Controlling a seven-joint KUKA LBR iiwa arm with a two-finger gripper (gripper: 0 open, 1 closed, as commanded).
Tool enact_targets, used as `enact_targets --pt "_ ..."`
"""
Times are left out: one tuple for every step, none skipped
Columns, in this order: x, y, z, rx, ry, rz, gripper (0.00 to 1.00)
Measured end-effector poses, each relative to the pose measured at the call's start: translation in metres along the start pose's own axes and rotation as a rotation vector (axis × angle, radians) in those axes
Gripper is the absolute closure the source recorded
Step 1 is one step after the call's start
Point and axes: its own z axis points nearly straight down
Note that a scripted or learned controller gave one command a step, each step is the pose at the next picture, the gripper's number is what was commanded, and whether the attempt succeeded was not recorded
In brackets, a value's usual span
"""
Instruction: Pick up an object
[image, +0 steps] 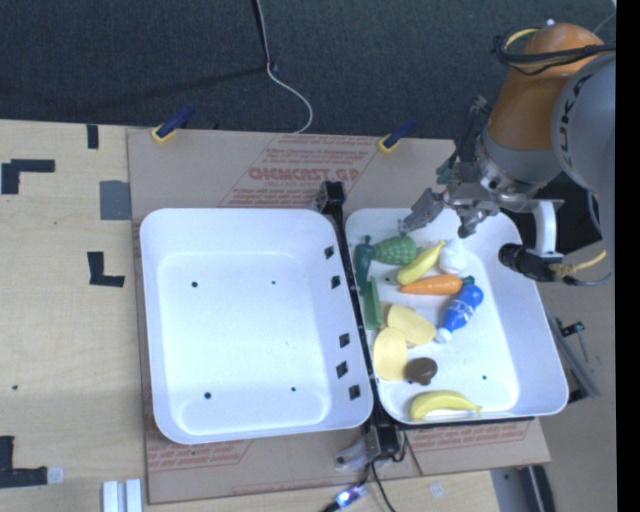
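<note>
Above the right bin's far edge, the fingers (445, 212) hang spread apart, holding nothing. Just below lie a green corn cob (392, 250), a banana (420, 262) and a carrot (432, 285), crowded together. A clean pick probably means descending straight over one toy, straddling it.

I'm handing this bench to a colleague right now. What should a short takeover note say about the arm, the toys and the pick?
Pincer: open, holding nothing, poised above the far edge of the right bin.
Toys, all in the right bin: green corn cob, yellow banana, orange carrot, blue bottle, brown piece, a second banana at the near edge.
Left bin: holds no toys.
Done: nothing lifted.
Left: descend, close on one toy, lift it.
</note>
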Motion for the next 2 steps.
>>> enact_targets --pt "-0.025 -0.057 0.146 0.011 0.002 0.006 0.0" --pt "-0.048 -0.119 0.143 -0.003 0.0 0.006 0.0"
